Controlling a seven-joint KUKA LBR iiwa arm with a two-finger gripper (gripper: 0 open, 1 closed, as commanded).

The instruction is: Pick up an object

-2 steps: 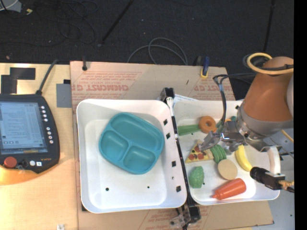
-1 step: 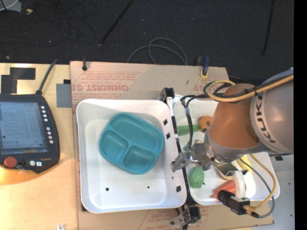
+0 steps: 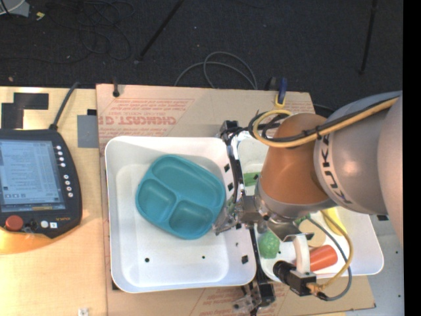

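Camera view, entry by entry. Left bin [image 3: 122,268]: shallow, white, left of centre; contents one teal divided plate [image 3: 179,197], lying flat toward the bin's right wall. Right bin [image 3: 368,259]: white, lower right, largely covered by the arm [image 3: 329,163]; contents visible: a green object [image 3: 269,245], an orange object [image 3: 323,257] and a yellow piece [image 3: 334,224], all close together below the wrist. Hand [image 3: 227,222]: low at the divider between the bins, just beside the plate's right edge; whether it is spread or pressed together cannot be told, and nothing is seen held in it. Bench [image 3: 46,275]: tan, carries a control pendant [image 3: 36,183] at far left, well apart from the bins. Risks, as judgement: the hand sits over the divider wall and could strike it; the plate is wide, flat and smooth, so a pinch on its rim may slip or merely tilt it; cables [image 3: 289,127] looping at the wrist could snag
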